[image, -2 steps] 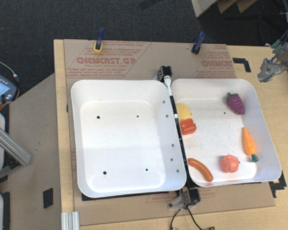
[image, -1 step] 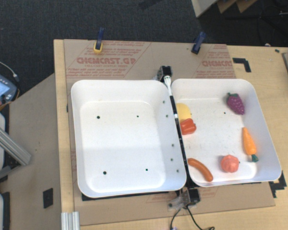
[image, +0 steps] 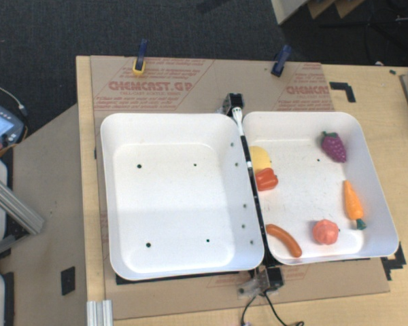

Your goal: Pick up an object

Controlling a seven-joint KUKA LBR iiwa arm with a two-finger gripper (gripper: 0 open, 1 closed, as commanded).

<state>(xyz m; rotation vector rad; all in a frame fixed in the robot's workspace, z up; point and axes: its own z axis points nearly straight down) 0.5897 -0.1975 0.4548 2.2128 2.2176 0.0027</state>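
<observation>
The right bin holds several toy foods. A purple grape bunch lies near its far right corner. An orange carrot rests along the right wall. Near the front sit a pink-red round fruit and an orange-red sausage. Against the left wall lie a yellow piece and a red pepper, touching each other.
The left bin stands beside the right one on a brown cardboard sheet. Two blue clamps grip the sheet's far edge. A black clip joins the bins at the back, and a cable trails from the front.
</observation>
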